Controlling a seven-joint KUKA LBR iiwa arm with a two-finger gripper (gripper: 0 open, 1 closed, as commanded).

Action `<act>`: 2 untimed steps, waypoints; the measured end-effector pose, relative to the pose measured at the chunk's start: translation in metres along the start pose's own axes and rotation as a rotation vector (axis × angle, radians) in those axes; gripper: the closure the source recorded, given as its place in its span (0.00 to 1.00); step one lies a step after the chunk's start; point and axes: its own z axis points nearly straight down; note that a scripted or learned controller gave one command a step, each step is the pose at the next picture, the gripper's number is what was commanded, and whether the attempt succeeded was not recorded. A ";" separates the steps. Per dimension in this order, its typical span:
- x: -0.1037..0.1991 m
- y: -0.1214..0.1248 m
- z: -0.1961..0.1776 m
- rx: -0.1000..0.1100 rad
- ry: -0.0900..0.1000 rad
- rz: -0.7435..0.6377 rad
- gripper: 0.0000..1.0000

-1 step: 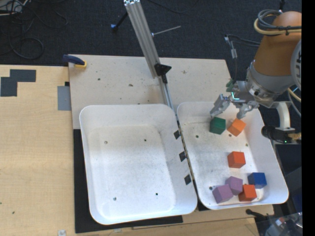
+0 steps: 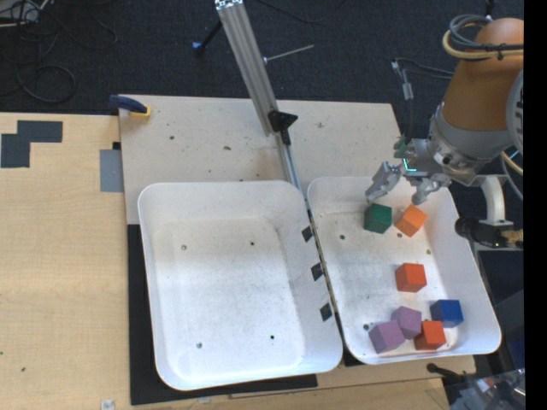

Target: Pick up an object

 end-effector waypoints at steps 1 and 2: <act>0.004 -0.001 0.044 0.005 0.000 0.000 0.00; -0.001 -0.007 0.091 0.006 0.000 0.002 0.00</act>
